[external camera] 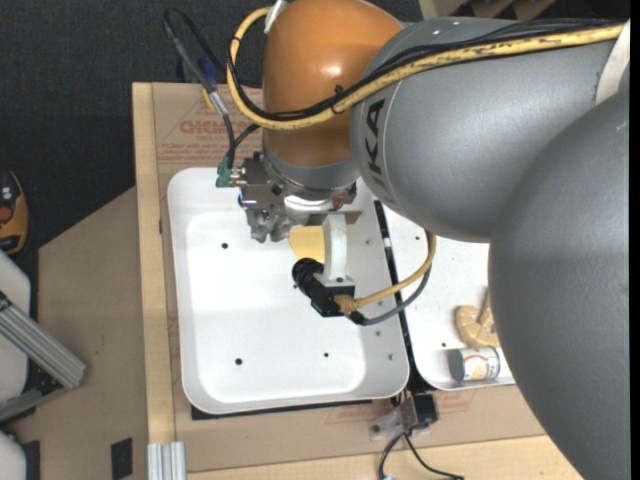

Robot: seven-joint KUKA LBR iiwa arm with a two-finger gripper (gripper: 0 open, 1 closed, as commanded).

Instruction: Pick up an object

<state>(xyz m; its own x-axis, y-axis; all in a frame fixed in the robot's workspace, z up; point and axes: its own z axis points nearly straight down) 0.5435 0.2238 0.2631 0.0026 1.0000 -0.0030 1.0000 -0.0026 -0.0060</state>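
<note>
Yellow piece [305, 239] (partly hidden) lies in left bin [230, 308], tan lump [470, 322] and can [473, 365] in right bin [450, 280].

A bulky grey arm [500, 168] with black lettering carries a glossy, rounded orange band [320, 58] looped by a yellow cable [480, 53].

Left bin [250, 353] mostly bare, arm [480, 118] overhanging its far side, probable can [478, 365] in right bin [455, 293]

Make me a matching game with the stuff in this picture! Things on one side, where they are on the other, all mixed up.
Things:
1. end effector
2. pale yellow object
3. small container
4. tan lumpy object

Places:
A. right bin, by the front rim
B. left bin, beside the end effector
C. over the left bin, far half
D. right bin, just behind the small container

Pairs: 1-C, 2-B, 3-A, 4-D
</note>
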